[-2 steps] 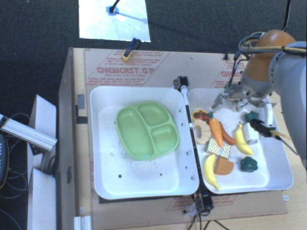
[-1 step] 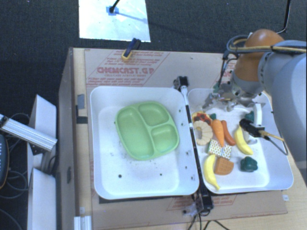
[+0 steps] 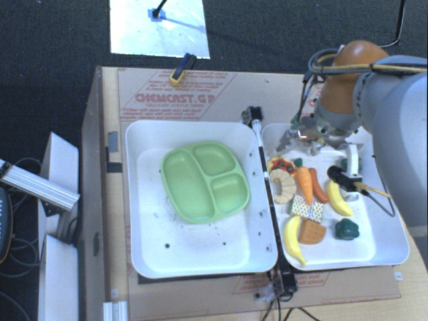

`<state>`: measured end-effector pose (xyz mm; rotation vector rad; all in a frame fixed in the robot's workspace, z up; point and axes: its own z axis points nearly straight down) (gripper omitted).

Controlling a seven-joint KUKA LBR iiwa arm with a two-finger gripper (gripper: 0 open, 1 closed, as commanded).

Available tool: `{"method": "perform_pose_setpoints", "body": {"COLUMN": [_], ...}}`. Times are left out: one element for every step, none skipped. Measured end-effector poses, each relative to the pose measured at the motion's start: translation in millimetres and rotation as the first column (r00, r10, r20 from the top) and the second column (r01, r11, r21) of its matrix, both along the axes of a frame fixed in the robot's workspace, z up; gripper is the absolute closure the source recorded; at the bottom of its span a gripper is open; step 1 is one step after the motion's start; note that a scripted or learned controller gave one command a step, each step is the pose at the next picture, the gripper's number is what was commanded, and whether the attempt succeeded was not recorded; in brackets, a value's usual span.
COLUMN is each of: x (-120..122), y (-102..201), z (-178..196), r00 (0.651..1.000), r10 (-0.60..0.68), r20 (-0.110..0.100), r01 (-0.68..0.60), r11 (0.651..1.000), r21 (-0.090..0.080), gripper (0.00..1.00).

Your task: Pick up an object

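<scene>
Bench with two white bins, seen from above at a slant. The arm [image 3: 394, 119] enters from the right and sets the pincer [image 3: 297, 138] over the far left corner of the right bin [image 3: 394, 246]. Whether the pincer is apart or together cannot be told, and no object is seen in its grip.

The candidate objects all lie in the right bin, on the near side of the pincer:
- Closest, just below it, are a small dark green piece [image 3: 297, 160] and a red-and-yellow piece [image 3: 281, 164].
- Further below lie a pale ridged piece [image 3: 284, 187] and a carrot [image 3: 304, 182], side by side.
- Beyond those are a checkered block [image 3: 306, 209], a brown block [image 3: 311, 231] and a banana [image 3: 293, 238].
- Below and to the right of the pincer lie a second banana [image 3: 339, 199] and a dark green pepper [image 3: 346, 229].

Well to the left of the pincer, the left bin [image 3: 150, 246] holds a green divided plate [image 3: 204, 182].
</scene>
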<state>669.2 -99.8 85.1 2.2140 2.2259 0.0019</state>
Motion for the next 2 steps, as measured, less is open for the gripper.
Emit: {"method": "perform_pose_setpoints", "body": {"x": [0.0,1.4], "y": [2.4,2.4], "z": [0.0,12.0], "r00": [1.0,1.0], "r10": [-0.001,0.001], "r20": [0.0,0.005], "r01": [0.001,-0.001], "r11": [1.0,1.0], "r21": [-0.001,0.0], "gripper": [0.0,1.0]}}
